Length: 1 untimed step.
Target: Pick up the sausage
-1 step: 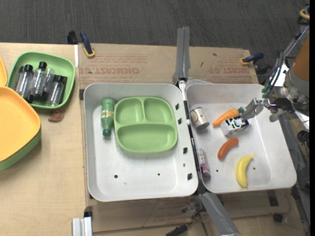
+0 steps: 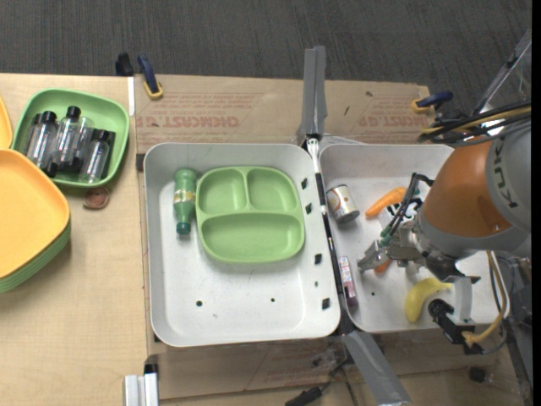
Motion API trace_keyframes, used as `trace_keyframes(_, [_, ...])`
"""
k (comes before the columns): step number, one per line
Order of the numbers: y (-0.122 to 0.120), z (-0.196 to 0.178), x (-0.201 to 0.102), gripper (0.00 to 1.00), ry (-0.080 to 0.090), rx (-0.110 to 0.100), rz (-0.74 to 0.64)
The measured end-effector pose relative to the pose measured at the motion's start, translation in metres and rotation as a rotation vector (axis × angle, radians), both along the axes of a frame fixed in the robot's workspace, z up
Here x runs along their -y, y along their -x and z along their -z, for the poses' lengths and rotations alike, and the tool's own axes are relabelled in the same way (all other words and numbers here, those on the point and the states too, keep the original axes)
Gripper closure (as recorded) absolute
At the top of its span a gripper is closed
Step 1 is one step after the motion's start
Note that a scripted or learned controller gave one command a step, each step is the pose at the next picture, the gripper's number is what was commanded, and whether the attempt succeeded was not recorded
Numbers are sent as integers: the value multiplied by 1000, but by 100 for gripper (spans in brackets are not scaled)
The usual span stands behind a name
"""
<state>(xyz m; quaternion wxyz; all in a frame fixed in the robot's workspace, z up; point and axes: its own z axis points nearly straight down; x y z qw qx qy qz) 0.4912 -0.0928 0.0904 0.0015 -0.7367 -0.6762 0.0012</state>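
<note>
The arm point(image 2: 469, 201) occupies the right of the frame, over the right bin point(image 2: 372, 155). Its gripper point(image 2: 378, 259) sits low at centre-right. Whether it grasps anything cannot be determined. The sausage point(image 2: 382, 266), judged to be the small reddish-orange piece touching the gripper tip, lies directly beneath it; its long axis is hidden.
</note>
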Motion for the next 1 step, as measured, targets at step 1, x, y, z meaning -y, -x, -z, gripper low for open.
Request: trace_keyframes(1, [0, -8, 1, 100, 0, -1, 6])
